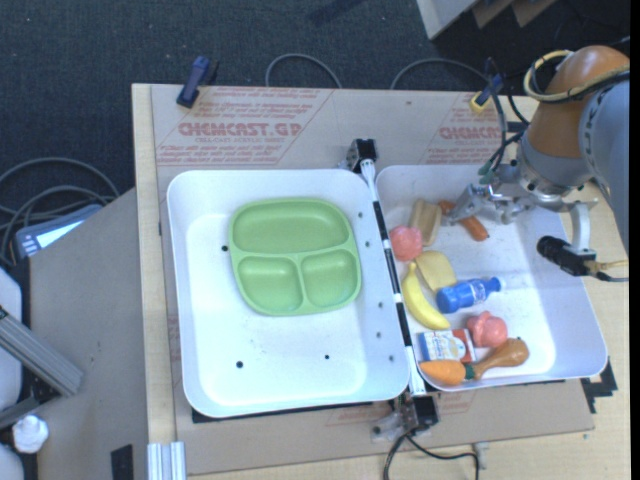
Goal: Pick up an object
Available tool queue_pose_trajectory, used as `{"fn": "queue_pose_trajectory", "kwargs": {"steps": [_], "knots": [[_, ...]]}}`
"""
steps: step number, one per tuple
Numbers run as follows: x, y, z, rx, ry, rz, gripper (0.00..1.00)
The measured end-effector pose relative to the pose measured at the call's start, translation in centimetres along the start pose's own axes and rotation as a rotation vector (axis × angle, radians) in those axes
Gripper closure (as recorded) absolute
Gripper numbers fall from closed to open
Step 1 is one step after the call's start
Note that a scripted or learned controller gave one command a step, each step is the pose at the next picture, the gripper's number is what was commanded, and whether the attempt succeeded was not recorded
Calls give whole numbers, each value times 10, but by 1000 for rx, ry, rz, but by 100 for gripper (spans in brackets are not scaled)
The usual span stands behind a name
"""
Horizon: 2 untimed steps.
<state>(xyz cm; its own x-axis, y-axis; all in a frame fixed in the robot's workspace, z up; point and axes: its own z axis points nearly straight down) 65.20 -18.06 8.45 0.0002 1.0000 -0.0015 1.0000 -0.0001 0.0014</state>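
My gripper (478,206) hangs low over the back of the right bin (560,313), reaching in from the right. Just below its tip lies a small orange-red sausage-like piece (475,229), with a tan bread stick (428,220) to its left. Further forward in the same bin lie a pink ball (406,242), a yellow block (436,268), a banana (422,304), a blue bottle (467,294), a pink strawberry (487,328), a small carton (443,346), an orange carrot (441,372) and a brown gourd (502,355). Nothing shows as lifted.
The left bin (200,348) holds a green divided plate (295,253). A black clamp (365,153) sits at the back between the bins. Cables loop behind the bench. The right bin's right half is bare white floor.
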Motion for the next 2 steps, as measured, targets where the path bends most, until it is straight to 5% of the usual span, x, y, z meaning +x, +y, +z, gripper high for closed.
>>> {"fn": "queue_pose_trajectory", "kwargs": {"steps": [1, 2], "knots": [[0, -1, -9, 10, 2, -2, 100], [74, 5, -6, 21, 3, -2, 100]]}}
